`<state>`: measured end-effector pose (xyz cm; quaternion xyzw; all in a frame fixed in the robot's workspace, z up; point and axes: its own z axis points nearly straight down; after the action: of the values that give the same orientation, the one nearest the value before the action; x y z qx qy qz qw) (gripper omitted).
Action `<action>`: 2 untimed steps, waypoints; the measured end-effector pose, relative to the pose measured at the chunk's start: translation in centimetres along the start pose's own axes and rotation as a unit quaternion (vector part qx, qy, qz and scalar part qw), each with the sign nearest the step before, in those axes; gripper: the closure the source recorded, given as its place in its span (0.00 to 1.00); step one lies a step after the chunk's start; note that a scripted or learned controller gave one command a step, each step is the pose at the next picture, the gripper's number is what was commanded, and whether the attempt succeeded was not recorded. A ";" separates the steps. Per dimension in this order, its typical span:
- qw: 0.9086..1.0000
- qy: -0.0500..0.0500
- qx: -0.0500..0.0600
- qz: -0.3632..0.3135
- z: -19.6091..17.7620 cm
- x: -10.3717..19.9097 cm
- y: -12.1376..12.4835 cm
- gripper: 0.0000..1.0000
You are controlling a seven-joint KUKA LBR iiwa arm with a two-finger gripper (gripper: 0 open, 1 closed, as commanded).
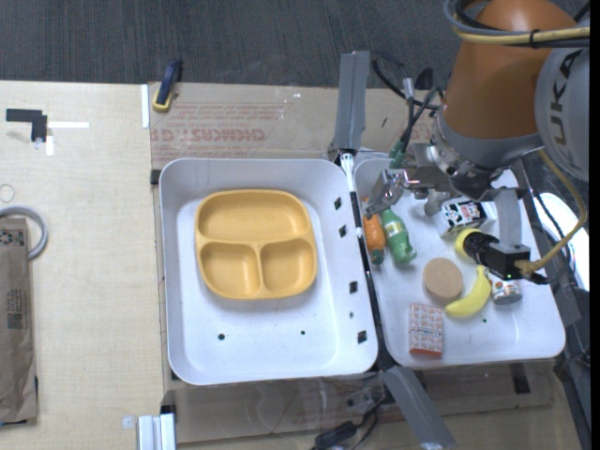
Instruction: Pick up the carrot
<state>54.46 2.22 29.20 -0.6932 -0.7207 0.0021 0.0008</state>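
We see a pale wooden bench (75,251) under a dark grey floor (187,17) at the top. Brown cardboard (244,125) lies behind the bins, and a paper bag (14,317) sits at the left edge.

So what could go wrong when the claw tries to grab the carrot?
The carrot lies right against the green bottle, so the claw may pinch the bottle too, or knock it aside. The carrot also sits close to the right bin's left wall, which leaves little room for a finger on that side, so the claw might bump the wall or slip off.
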 end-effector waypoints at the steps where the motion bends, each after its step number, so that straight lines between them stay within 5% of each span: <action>1: 0.999 0.000 -0.001 -0.036 -6.2 1.9 -1.3 0.00; 2: 1.000 0.000 0.000 -0.001 6.7 1.6 0.8 0.00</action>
<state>55.15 3.86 22.48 -0.6922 -0.7217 0.0023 0.0011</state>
